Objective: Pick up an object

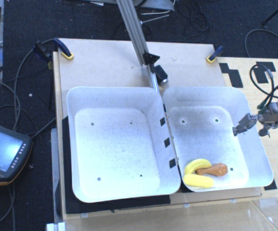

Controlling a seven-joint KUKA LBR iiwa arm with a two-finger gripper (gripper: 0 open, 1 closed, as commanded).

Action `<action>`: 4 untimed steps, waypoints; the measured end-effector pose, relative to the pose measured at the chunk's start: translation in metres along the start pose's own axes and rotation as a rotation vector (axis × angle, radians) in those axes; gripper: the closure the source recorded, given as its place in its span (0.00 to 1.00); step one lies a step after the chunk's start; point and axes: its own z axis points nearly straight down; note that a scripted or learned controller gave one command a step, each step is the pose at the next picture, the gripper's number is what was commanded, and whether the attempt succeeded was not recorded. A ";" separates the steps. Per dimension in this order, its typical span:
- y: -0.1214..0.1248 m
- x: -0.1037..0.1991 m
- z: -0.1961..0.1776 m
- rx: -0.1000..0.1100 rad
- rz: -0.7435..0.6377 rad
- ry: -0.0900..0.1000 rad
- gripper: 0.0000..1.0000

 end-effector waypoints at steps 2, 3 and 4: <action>0.008 0.006 0.117 0.004 0.000 0.001 0.00; 0.007 0.001 0.160 0.004 0.001 0.001 0.00; 0.008 0.001 0.149 0.000 0.000 0.000 1.00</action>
